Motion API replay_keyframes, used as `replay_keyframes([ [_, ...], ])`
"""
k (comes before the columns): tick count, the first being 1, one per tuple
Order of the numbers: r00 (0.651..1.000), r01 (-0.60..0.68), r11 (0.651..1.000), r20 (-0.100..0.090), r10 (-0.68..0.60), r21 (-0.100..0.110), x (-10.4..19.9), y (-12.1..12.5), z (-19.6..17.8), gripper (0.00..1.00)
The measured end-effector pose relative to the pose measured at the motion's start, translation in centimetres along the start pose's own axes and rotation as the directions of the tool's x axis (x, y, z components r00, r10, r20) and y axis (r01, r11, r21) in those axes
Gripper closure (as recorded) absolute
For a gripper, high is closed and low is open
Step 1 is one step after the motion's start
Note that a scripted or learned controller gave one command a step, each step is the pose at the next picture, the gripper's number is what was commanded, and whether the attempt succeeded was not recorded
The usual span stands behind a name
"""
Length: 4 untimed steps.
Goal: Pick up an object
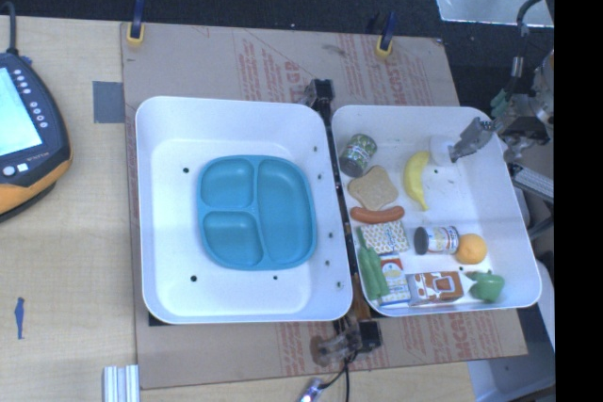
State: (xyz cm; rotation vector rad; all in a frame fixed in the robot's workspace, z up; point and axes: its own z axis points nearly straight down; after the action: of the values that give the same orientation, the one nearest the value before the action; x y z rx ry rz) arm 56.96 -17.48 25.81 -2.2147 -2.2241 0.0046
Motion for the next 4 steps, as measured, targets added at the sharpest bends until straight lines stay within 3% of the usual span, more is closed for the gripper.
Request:
replay_keyframes([
  [1, 1.0, 0.001, 1.0, 0.0, -0.001, 0.003, 2.5, 5.1, 13.4, 0.0],
  [2, 1.0, 0.001, 1.0, 0.001, -0.001, 0.002, 2.3, 5.1, 16.6, 0.0],
  [3, 1.0, 0.002, 1.0, 0.001, -0.002, 0.004, 2.2, 5.2, 15.6, 1.0],
  [4, 1.0, 0.002, 1.0, -0.001, -0.002, -0.003, 11.3, 3.5, 6.5, 1.0],
])
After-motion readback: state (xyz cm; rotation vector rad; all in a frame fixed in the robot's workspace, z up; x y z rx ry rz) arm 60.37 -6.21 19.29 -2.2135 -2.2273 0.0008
